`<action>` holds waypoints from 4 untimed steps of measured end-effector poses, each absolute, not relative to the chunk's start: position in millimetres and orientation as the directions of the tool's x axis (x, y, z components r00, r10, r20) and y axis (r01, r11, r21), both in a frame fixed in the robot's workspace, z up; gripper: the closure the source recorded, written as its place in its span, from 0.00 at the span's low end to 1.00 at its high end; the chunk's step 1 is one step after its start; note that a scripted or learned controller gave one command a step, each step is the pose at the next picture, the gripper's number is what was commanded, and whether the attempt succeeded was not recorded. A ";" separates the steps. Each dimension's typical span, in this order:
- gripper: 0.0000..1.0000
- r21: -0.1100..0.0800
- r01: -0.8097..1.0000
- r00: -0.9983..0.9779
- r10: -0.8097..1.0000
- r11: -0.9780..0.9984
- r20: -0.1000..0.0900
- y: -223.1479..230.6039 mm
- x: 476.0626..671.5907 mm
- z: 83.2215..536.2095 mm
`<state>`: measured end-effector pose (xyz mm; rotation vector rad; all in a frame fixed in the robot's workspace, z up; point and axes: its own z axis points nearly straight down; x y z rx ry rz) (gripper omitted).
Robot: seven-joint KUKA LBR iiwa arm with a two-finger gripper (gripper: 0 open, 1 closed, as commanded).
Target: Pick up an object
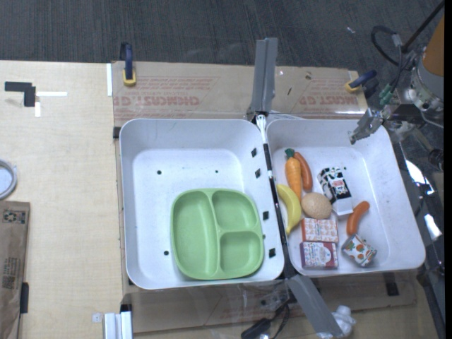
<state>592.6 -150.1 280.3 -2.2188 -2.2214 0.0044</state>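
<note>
The right bin (404, 217) holds several small items: an orange carrot (293, 174), a yellow banana (289, 207), a tan egg-shaped ball (316, 205), a black-and-white carton (335, 184), an orange sausage (357, 217), two pink boxes (319, 229) (318, 255) and a small colourful carton (359, 251). My gripper (365, 127) hangs over that bin's far right corner, apart from all of them and well behind the carton. Nothing shows under it.
A green divided plate (215, 233) lies in the left bin (127, 189). A grey post (264, 76) rises behind the seam between the bins. Clamps (127, 63) sit on the cardboard at the back. Cables hang at the right.
</note>
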 end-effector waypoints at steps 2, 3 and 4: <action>0.00 -0.001 1.000 -0.006 1.000 0.006 0.000 -149.1 578.5 91.2; 1.00 -0.002 1.000 -0.003 1.000 0.003 0.000 -150.0 578.3 99.6; 1.00 -0.001 1.000 0.018 1.000 -0.018 -0.001 -165.9 582.9 132.4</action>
